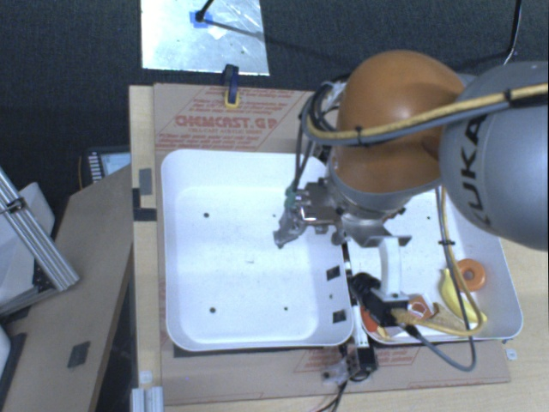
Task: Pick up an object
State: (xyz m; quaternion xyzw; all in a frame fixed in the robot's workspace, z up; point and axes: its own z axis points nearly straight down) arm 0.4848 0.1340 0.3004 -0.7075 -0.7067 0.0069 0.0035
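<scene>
fingers (284, 228) over left bin (197, 256) | yellow object (449, 294) well apart, in right bin (502, 294)

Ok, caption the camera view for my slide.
The tool hangs over the view-left bin; a banana and an orange ring lie in the view-right bin.

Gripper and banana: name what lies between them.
In the camera view, the bins' adjoining rims cross the stretch from gripper over the left bin to banana in the right bin; the wrist hides part of it.
</scene>
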